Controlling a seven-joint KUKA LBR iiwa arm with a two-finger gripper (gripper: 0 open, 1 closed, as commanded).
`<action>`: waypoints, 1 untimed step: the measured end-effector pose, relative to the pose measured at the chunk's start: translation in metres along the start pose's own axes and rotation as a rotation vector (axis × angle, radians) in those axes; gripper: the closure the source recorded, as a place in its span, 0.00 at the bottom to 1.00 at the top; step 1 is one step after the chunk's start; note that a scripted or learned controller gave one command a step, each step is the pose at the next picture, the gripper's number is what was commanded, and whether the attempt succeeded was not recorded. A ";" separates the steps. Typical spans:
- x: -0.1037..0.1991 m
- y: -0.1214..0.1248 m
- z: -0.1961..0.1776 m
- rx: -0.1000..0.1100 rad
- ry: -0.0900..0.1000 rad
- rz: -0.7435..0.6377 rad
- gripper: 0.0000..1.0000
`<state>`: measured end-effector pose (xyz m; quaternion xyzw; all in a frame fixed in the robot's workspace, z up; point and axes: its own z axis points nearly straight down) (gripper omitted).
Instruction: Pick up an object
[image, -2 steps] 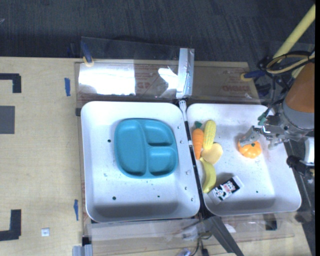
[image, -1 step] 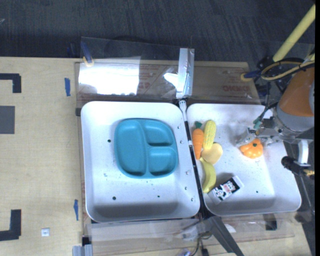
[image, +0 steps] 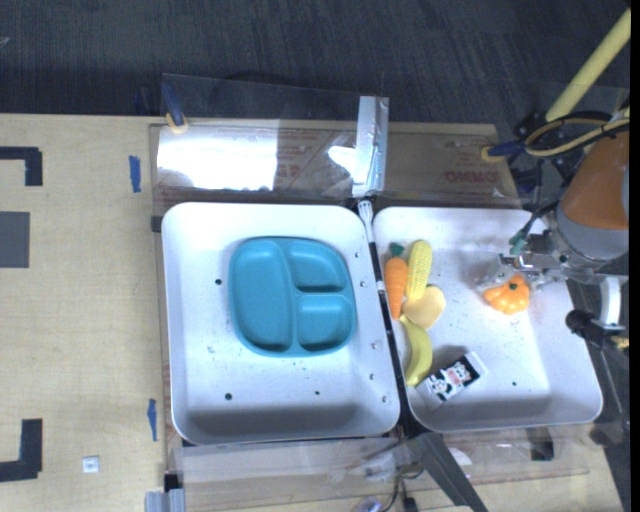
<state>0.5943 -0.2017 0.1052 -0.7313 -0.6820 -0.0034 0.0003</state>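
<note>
So the grey arm's metal two-finger gripper sits low over the right white bin, right above a small orange pepper-shaped toy near the bin's right side. Can't tell how wide it is or if it has hold of anything. Orange carrot, yellow corn cob, yellow banana line the left wall. Blue divided plastic tray is in the left white bin
</note>
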 end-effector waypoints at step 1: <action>0.076 -0.019 -0.103 -0.001 -0.004 0.122 1.00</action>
